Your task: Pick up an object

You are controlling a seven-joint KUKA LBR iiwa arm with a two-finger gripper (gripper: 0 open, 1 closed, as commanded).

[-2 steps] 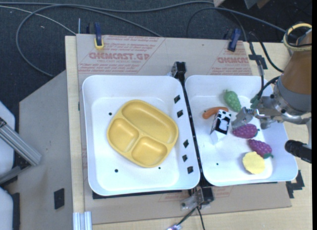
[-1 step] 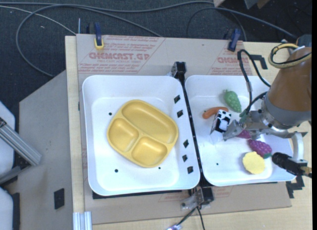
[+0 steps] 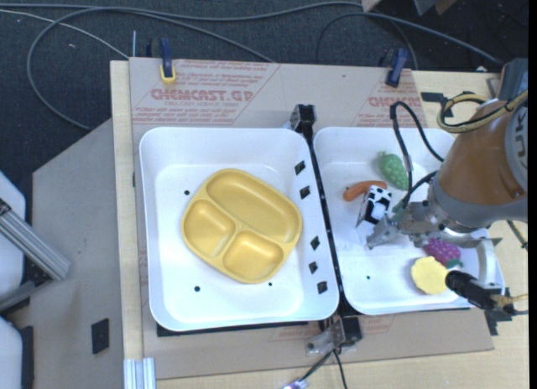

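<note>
Your table (image 3: 210, 94) carries two white bins: the left bin (image 3: 159, 211), mid-frame, has a yellow divided plate (image 3: 242, 225), and the right bin (image 3: 352, 287) at the right of the frame has the small things worth picking. The arm (image 3: 482, 169) reaches in from the right edge, and its claw (image 3: 384, 230) hangs low in the middle of that bin. Whether it is released or clenched I cannot tell from here. Just beside it, up and left, stands a black-and-white toy (image 3: 377, 203), touching an orange carrot (image 3: 362, 189); a green piece (image 3: 393, 169) lies above, purple grapes (image 3: 442, 251) and a yellow disc (image 3: 429, 275) lower right. Aim for the black-and-white toy, centre over it, and close only once it sits between the tips.
</note>
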